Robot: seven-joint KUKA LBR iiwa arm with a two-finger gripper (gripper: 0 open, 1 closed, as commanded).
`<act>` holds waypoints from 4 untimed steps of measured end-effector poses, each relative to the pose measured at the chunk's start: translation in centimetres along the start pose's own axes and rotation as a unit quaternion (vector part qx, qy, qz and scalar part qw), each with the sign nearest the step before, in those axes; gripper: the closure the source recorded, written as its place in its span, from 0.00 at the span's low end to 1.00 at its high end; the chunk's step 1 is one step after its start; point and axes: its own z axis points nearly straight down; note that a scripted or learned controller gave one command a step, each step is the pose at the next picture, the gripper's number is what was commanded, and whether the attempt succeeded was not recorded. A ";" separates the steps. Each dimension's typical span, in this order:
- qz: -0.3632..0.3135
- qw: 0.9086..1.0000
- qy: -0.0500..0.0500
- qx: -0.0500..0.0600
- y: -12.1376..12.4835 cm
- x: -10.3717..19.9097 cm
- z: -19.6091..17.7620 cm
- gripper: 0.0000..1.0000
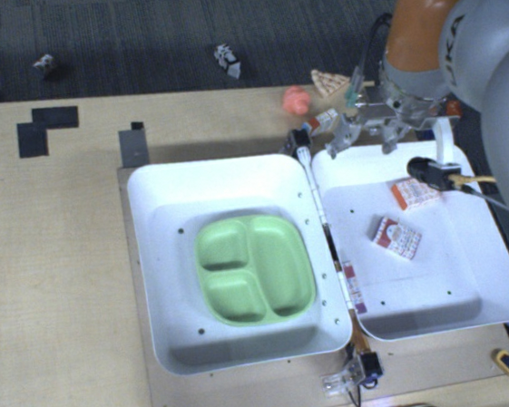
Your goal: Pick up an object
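Grey arm's jaws [367, 132] hover at far rim of right white bin [495, 307]; spread or pressed together, cannot tell. Red-and-white flat packet [396, 237] lies mid-bin, a second similar packet [415, 192] near. Advice: descend centred over one packet, away from walls.

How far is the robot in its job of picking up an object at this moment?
Nothing looks picked up yet. The claw is over the far edge of the right bin, with no object seen between its fingers. Two small red-and-white packets lie on the bin floor. The reach down, the grasp and the lift are all left.
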 end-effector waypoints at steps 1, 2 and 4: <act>0.002 1.000 0.000 0.002 -3.6 -4.6 7.3 0.00; 0.002 1.000 0.000 -0.001 -8.5 -4.6 13.2 0.00; 0.001 1.000 0.000 -0.004 -8.3 -4.5 12.0 0.00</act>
